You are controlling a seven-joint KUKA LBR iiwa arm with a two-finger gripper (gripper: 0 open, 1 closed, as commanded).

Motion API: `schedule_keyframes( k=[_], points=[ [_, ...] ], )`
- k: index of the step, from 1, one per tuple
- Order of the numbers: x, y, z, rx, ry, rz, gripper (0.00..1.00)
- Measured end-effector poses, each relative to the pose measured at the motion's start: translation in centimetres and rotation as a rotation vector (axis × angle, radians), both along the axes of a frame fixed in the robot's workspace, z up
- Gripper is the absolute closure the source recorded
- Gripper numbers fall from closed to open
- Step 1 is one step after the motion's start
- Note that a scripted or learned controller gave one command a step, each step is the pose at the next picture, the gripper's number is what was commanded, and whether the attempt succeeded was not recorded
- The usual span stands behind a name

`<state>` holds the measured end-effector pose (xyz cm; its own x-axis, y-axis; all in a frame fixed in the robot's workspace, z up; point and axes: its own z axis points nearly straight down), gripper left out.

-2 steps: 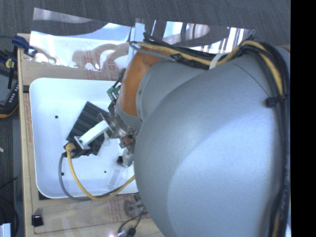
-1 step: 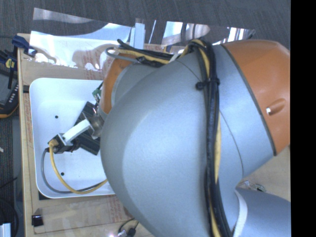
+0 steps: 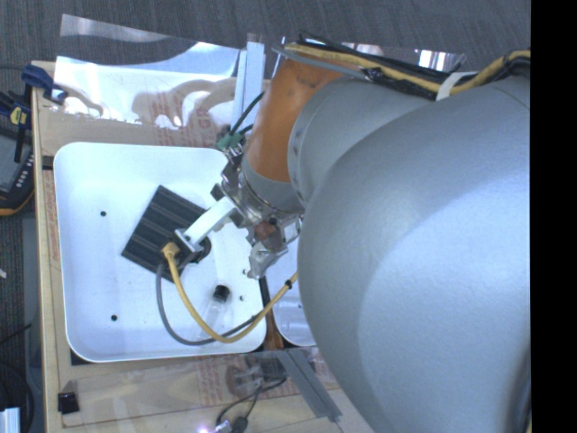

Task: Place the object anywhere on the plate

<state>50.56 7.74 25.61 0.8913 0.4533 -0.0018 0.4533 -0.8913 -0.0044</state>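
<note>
at the middle of the frame, above the right-hand side of the left white bin, the gripper hangs low; whether it is open or closed i cannot tell. just to its lower left, apart from it, a small black object sits on the bin floor, and is probably the thing to move. it looks light, hard and small, so it may skid or tip on the smooth white floor. a centred pinch from straight above, across its narrow body, seems safest. further left lies a dark ribbed rectangular slab, flat on the floor and set at a slant, likely the plate. the grey arm looms at the right of the frame.
</note>
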Motion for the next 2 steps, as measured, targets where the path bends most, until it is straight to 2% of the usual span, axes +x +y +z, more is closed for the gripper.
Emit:
schedule_keyframes(
  k=[1,2],
  points=[
    [5.8,4.5,-2.6,-0.003,0.002,-0.019,0.00],
    [12.5,-3.4,6.1,0.000,-0.003,0.346,0.00]
  ],
)
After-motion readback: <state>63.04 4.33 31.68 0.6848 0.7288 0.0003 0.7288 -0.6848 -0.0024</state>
